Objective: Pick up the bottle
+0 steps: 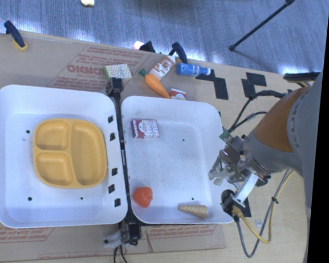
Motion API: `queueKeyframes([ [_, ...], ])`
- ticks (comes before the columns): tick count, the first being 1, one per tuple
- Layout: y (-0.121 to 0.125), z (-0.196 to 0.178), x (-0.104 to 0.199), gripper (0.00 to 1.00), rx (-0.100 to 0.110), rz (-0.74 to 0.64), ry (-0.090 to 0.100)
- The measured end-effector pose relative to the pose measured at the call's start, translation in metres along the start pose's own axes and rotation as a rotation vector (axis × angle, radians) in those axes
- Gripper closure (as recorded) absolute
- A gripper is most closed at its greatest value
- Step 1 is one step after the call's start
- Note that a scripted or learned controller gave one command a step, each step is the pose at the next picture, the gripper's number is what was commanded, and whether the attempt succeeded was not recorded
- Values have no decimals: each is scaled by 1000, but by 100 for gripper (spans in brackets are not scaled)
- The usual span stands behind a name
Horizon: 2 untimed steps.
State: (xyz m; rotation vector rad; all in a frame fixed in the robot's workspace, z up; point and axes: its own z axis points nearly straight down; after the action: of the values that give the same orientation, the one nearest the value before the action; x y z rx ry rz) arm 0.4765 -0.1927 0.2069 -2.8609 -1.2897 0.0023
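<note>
**Robot claw at the right bin's edge, bottle lying outside the bins**

On the left, a shallow white bin (3, 142) holds a yellow divided plate (70, 152) with three compartments, lying flat near the bin's middle.

Beside it, the right white bin (168, 157) holds three small things: a red and white packet (145, 128) near its upper left corner, a red tomato-like ball (143, 196) near its lower left corner, and a tan cone (194, 210) by its lower edge.

Above the bins, on the cardboard bench top (72, 68), lie a small patterned packet (117, 71), an orange carrot (156, 85), a white and orange bottle (163, 67), and just right of it a blue bottle (191, 70) on its side. Both bottles are well apart from the claw.

At the far right, the grey arm (278, 138) with its orange band reaches in. Its gripper (228, 171) sits over the right bin's right rim. Nothing shows between its fingers, and how far apart they stand cannot be told from this angle.
</note>
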Motion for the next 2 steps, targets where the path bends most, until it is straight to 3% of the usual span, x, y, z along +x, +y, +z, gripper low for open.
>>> queueKeyframes([
  [2, -59, 4, 65, 100, 5, 205, -1],
])
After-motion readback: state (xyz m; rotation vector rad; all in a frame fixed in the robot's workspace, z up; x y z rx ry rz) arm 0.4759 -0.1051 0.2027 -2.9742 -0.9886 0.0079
